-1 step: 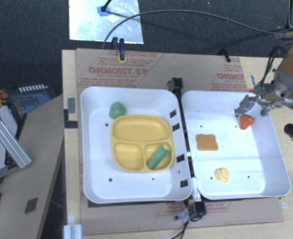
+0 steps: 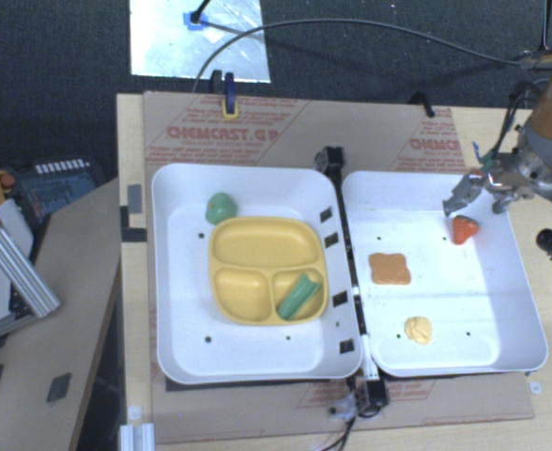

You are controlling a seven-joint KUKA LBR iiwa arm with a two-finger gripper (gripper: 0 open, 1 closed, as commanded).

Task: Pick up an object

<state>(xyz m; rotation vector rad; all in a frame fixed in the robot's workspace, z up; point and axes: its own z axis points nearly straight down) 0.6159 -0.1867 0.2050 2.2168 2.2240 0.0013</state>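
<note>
My gripper point(image 2: 478, 198) hangs over the far right part of the right bin point(image 2: 511, 289), its two grey fingers spread open with nothing between them. A small red object point(image 2: 463, 229) lies on the bin floor just in front of the fingertips, apart from them. Further down the same bin rest a flat orange-brown piece point(image 2: 390, 269) and a small pale yellow lump point(image 2: 418, 329). In the left bin point(image 2: 177, 252) a yellow divided plate point(image 2: 257, 247) holds a long green piece point(image 2: 299, 295) in its lower right compartment. A round green object point(image 2: 222, 208) sits beside the plate's far left corner.
A black divider with clips point(image 2: 342, 252) runs between the two bins. Cables point(image 2: 370, 31) cross the dark floor behind the bench. The arm's grey wrist point(image 2: 548, 148) stands over the right bin's far right rim.
</note>
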